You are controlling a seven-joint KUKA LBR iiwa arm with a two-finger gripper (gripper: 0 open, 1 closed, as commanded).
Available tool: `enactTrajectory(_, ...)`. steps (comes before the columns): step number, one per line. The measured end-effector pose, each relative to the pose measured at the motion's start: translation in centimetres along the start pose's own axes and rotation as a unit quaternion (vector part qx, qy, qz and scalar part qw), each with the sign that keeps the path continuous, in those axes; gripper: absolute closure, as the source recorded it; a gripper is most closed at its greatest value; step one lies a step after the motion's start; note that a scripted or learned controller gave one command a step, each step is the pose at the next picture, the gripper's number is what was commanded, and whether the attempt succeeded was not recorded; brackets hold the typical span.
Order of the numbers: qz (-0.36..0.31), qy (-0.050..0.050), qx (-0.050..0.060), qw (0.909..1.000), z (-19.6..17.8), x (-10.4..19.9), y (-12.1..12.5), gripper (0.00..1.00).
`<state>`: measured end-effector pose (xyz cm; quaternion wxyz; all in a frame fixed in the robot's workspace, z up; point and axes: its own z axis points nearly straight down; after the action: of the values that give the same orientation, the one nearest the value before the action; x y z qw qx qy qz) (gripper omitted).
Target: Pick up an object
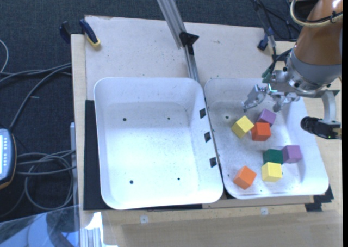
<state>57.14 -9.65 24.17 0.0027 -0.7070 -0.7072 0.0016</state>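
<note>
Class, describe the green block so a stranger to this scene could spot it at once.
Look in the right bin, toward its near end. The green block sits in a cluster of three, touching a yellow block below and a purple block to its right. It is the one green piece.

fixed overhead camera, slanted down, both bins (103, 91)

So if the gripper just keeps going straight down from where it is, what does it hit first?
Probably the purple cube right below the gripper, with the red cube touching it; height above it is hard to judge.
</note>
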Motion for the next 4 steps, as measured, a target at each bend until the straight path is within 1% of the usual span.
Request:
enactTrajectory(1,0.000,0.000,-0.003,1.0000,-0.3,0.0,0.1,0.00)
enactTrajectory(2,0.000,0.000,0.001,1.0000,5.7,0.9,-0.1,0.00)
enactTrajectory(3,0.000,0.000,0.000,1.0000,9.9,0.8,-0.1,0.00)
enactTrajectory(4,0.002,-0.005,-0.011,0.9999,13.4,0.3,0.5,0.00)
